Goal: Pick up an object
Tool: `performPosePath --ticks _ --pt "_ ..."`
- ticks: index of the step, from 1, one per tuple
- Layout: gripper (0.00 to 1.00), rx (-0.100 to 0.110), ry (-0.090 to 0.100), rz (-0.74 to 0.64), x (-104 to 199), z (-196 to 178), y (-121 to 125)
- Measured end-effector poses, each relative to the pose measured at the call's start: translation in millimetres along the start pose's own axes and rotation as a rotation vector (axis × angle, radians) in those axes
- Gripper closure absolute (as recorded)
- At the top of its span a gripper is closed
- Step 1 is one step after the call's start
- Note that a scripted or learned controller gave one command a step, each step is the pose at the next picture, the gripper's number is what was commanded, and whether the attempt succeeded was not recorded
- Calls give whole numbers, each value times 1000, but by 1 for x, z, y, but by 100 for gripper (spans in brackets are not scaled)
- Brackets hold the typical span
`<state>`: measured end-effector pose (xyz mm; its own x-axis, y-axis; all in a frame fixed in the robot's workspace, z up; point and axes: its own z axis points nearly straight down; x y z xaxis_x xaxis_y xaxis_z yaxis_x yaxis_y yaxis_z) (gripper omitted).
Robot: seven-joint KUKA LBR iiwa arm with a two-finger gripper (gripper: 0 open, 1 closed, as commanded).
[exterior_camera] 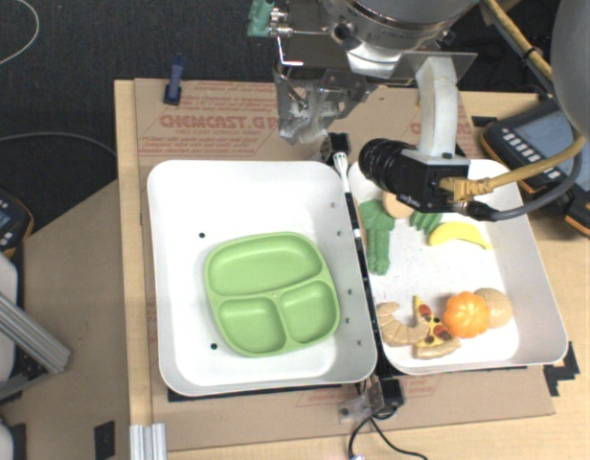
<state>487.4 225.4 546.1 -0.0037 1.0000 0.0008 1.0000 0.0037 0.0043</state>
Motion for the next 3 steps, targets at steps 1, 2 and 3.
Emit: performPosePath --ticks 1,2,3 --pt "100 -2 1 -1 1 -10 0" --pt "100 20 -8 9 -43 142 -11" --pt "100 1 0 3 -40 123 -8"
